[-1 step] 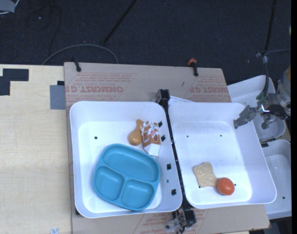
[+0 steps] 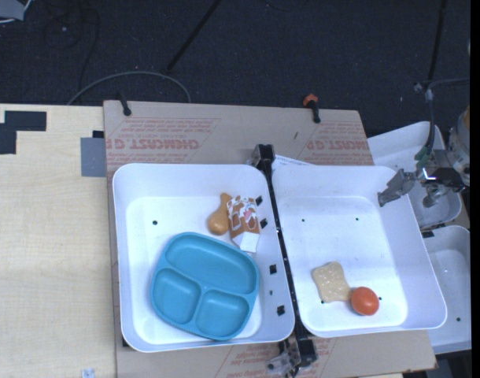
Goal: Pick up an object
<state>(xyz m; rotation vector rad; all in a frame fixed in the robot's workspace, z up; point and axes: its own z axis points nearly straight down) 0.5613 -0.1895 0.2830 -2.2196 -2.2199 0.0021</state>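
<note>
Fixed overhead view, angled down
Set high above the bench (image 2: 51,242), taking in both white bins (image 2: 130,211) whole, side by side

The gripper (image 2: 419,186) sits over the upper right rim of the right bin (image 2: 397,211). Well below it and to its left, near the bin's lower edge, a round orange-red ball (image 2: 365,301) lies touching a pale beige, flat, roughly square piece (image 2: 330,282), which sits on the ball's upper left. Far to the gripper's left, in the left bin (image 2: 134,211), a blue three-compartment plate (image 2: 204,285) lies flat; just above it rest a small orange-tan figure (image 2: 219,217) and a brown-and-white patterned item (image 2: 243,215), side by side.
</note>
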